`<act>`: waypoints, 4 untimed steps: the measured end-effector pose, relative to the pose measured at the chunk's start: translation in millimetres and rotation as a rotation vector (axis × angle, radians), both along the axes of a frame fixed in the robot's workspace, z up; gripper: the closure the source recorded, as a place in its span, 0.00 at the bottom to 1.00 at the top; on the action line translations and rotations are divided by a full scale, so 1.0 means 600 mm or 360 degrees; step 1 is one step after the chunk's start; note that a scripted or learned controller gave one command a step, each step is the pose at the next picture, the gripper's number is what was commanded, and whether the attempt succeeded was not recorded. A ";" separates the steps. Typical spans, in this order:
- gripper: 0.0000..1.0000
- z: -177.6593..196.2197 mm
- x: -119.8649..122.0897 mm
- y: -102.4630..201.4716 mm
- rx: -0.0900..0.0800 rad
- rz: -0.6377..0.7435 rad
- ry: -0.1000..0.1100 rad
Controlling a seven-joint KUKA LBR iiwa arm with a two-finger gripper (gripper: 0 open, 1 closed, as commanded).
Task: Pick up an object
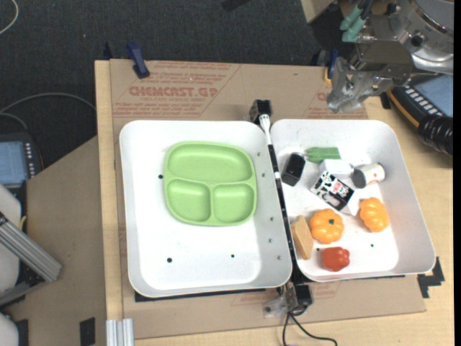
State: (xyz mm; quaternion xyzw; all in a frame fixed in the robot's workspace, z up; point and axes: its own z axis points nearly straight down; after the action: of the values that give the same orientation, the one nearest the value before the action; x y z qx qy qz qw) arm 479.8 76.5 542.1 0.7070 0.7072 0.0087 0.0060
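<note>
My gripper (344, 98) hangs over the back edge of the right bin (410, 215), above and behind the objects. The right bin holds several small things. At the back are a green block (322, 153), a black piece (293, 169) and a white cup (369, 173). In the middle are a black-and-white patterned box (333, 187), an orange pumpkin (326, 225) and a second orange fruit (373, 215). At the front are a tan block (302, 238) and a red tomato (334, 258). None of them touches the gripper.
A green divided plate (210, 182) lies in the left bin (144, 251). Both bins rest on a cardboard sheet (180, 85) with a blue clamp (137, 60) at its back left corner. Cables and equipment crowd the back right behind the arm.
</note>
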 end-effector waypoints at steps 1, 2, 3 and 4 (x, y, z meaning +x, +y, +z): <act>1.00 -0.228 -0.003 -0.002 -0.0010 -0.0004 0.0053; 1.00 -0.141 0.000 0.051 -0.0005 0.0004 0.0025; 1.00 -0.204 -0.001 0.062 -0.0007 0.0001 0.0041; 1.00 -0.239 -0.001 -0.006 -0.0007 -0.0007 0.0039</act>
State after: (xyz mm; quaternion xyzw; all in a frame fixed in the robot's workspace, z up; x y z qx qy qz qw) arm 479.1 72.9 398.7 0.7085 0.7057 -0.0016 -0.0011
